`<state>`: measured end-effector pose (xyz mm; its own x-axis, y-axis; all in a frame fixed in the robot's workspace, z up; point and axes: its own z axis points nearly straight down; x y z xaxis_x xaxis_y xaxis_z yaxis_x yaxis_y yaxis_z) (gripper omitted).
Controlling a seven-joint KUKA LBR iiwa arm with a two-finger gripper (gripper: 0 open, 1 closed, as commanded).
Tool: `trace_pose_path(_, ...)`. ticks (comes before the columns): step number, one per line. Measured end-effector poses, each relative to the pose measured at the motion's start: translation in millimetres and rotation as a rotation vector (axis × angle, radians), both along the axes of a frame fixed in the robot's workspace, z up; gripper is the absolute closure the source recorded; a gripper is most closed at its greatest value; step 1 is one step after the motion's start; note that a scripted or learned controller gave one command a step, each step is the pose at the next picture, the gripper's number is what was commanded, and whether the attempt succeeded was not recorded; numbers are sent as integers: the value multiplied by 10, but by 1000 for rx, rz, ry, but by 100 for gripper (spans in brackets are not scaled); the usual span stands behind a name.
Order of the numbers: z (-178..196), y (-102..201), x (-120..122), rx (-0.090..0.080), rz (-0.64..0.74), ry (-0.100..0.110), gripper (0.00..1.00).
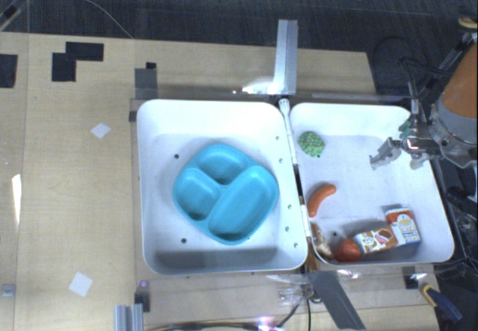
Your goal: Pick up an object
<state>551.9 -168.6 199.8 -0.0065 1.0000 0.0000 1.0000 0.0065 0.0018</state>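
Two shallow white bins sit side by side on the wooden bench. The left bin [157, 172] holds one thing, a blue plate [225, 193] with three compartments, lying flat near its middle. The right bin [351, 124] holds five: a green bumpy ball [312, 144] near the far-left corner, an orange sausage [320, 198] curved beside the left wall, a red tomato [347, 250] at the near edge, a brown piece [320, 237] just left of it, and an orange-and-red juice carton [388, 233] lying on its side to the tomato's right. The gripper [398, 152] hangs over the right bin's far-right part, well apart from all five, its fingers spread and holding nothing.
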Motion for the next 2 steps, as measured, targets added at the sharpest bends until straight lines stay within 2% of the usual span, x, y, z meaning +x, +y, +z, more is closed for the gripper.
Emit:
trace_pose_path(1,-717,297,-624,0,18,2,0)
trace_pose_path(2,46,-342,-328,-2,258,-2,0)
